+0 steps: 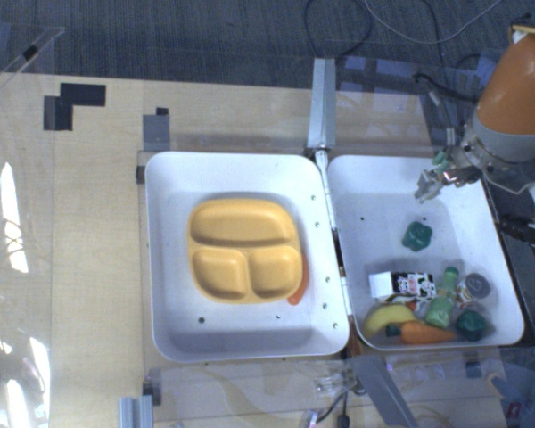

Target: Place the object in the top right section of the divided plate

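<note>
Camera view: yellow divided plate (245,259) sits in left bin (165,239), small orange piece (295,294) at its lower right edge, gripper (434,182) over right bin (481,230) top, jaw state unclear, green lump (417,235) below it, toy food pile (428,308) at bottom.

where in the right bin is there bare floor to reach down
Bare floor lies across the right white bin's upper left, between the gripper and the small dark green object. The bottom edge is crowded: yellow banana, orange carrot, green bottle.
</note>
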Robot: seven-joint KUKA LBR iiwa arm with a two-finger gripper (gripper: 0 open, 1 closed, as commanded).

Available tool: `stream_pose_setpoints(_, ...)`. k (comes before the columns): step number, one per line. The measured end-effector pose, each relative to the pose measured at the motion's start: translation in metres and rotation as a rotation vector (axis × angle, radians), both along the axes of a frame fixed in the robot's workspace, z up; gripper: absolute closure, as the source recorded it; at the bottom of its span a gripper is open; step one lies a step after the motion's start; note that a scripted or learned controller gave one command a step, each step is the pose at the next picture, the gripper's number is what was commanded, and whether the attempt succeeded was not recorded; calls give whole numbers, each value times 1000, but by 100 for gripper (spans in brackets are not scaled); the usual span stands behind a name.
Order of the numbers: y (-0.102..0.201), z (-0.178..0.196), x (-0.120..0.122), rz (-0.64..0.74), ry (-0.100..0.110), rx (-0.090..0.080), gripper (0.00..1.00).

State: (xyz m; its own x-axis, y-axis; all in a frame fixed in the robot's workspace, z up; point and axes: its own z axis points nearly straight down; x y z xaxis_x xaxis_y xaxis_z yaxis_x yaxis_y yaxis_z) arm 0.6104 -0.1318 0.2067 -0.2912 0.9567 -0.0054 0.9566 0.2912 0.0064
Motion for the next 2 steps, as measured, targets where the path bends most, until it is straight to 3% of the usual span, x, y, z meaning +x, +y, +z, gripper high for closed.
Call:
stream_pose_setpoints(1,-74,6,47,191,0,-1,100)
stream_pose_setpoints(2,-73,53,61,108,0,0,100)
